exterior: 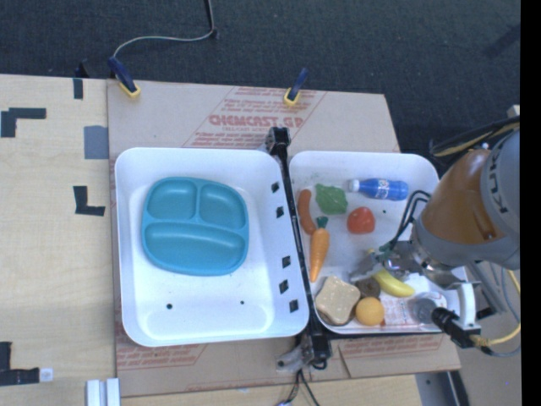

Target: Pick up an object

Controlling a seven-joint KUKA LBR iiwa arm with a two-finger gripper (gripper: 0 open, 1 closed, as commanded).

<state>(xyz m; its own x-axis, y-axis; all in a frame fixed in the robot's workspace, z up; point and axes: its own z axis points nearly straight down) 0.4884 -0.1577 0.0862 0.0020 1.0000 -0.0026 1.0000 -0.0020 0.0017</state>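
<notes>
The right bin (423,169) holds toy food. There is a blue bottle (379,189), a green pepper (331,199), a red tomato (361,220), a carrot (319,253) and a reddish sausage (305,211). Nearer the front lie a bread slice (336,300), an orange (369,311), a yellow banana (396,285) and a small brown piece (368,288). My gripper (382,266) is low in this bin, just above and left of the banana and below the tomato. The grey wrist with its orange band (461,205) hides the bin's right part.
The left bin (135,311) holds a blue divided plate (196,225). A black divider (287,227) runs between the bins. Both sit on cardboard (254,117) held by yellow clamps (295,96). A cable (203,7) lies on the dark floor behind.
</notes>
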